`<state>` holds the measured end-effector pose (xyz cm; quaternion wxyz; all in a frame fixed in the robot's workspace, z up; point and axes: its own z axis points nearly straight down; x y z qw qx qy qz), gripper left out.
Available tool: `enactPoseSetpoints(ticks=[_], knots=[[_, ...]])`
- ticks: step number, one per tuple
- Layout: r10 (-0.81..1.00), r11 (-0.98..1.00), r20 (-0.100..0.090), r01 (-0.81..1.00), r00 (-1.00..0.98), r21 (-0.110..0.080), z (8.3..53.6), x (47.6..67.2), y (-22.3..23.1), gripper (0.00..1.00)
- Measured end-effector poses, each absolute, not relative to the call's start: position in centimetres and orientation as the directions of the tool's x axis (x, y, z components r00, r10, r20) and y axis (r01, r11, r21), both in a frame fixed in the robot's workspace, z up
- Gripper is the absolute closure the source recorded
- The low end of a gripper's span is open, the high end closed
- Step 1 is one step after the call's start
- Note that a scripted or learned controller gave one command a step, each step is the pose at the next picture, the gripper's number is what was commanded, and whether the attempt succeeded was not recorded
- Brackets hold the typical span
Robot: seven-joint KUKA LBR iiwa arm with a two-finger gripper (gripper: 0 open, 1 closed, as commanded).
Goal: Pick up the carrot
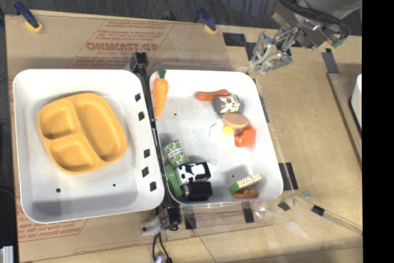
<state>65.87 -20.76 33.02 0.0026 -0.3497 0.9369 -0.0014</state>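
Toys crowd the right bin's near end; carrot lies against its far-left wall; gripper hovers beyond the far-right corner, fingers spread, holding nothing; approach should align along the wall.

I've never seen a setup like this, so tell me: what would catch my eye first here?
Probably the yellow divided plate, alone in the left bin. Next, the carrot lying against the upper left wall of the right bin, away from the toy foods scattered there. The gripper hangs above the bench past that bin's far right corner.
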Motion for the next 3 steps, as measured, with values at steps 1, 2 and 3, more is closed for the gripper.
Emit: enactPoseSetpoints(ticks=[1,2,3], knots=[[-0.791,0.612,-0.001,-0.791,-0.612,0.0,30.4,65.8,-20.7,1.0],[-0.901,0.433,-0.003,-0.901,-0.433,-0.004,32.5,65.9,-20.7,1.0],[-0.964,0.267,-0.002,-0.964,-0.267,0.001,30.6,65.8,-20.7,1.0]])
